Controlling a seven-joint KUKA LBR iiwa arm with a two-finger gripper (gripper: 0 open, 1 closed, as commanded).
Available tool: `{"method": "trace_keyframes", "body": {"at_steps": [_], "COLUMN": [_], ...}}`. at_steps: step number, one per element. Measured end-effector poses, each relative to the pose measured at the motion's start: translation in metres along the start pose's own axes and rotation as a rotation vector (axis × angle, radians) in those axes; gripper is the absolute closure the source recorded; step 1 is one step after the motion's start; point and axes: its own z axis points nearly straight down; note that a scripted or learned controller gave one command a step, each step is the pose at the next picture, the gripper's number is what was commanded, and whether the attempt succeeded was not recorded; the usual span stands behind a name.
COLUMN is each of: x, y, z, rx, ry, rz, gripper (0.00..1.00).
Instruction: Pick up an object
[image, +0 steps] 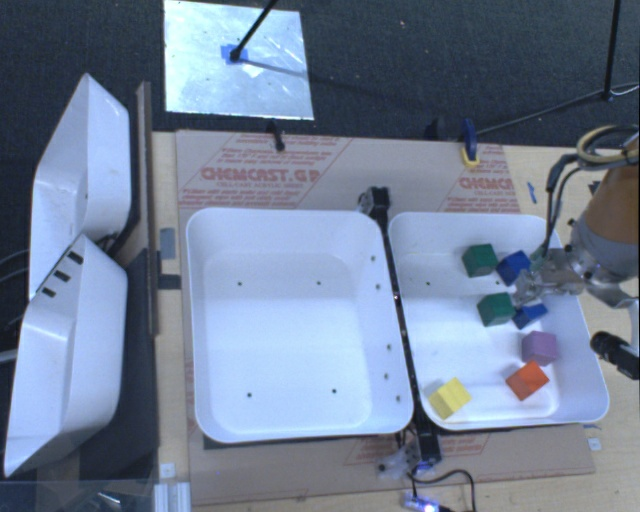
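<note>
**Arm over right bin, six blocks scattered below**

Yellow block (449, 397) lay nearest the camera, at the front of the right bin (590, 400), close to the divider between the two bins. Orange block (527, 380) sat to its right, near the front-right corner, w/ a purple block (540, 347) just behind it, close but apparently not touching. Further back, a green block (494, 309) rested approx. mid-bin; a second green block (479, 260) stood behind it, toward the rear wall. Two blue blocks flanked the gripper (533, 291): one blue block (513, 266) just right of the rear green one, and a smaller blue piece (530, 315) right of the mid green block, partly under the gripper.

Gripper entered from the right, attached to the grey arm (605, 270) w/ orange band (612, 205) above the wrist. It hung low over the right bin, between the two blue pieces, metal tip pointing left. Finger state: could not be told; the tip was small and blurred vs. the blocks around it. No block was clearly seen between the fingers.

Left bin (290, 320) adjoined the right bin along a black centre strip. Both bins sat on a board (270, 170) w/ red lettering. Two more white bins (75, 290) leaned at far left, off the bench.
</note>
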Motion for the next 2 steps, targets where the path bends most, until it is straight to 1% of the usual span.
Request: {"method": "trace_keyframes", "body": {"at_steps": [1,2], "x": [0.0,0.054], "y": [0.001,0.021], "z": [-0.053,-0.061], "rx": [0.0,0.004], "ry": [0.0,0.002], "rz": [0.0,-0.004], "gripper": [1.0,1.0]}}
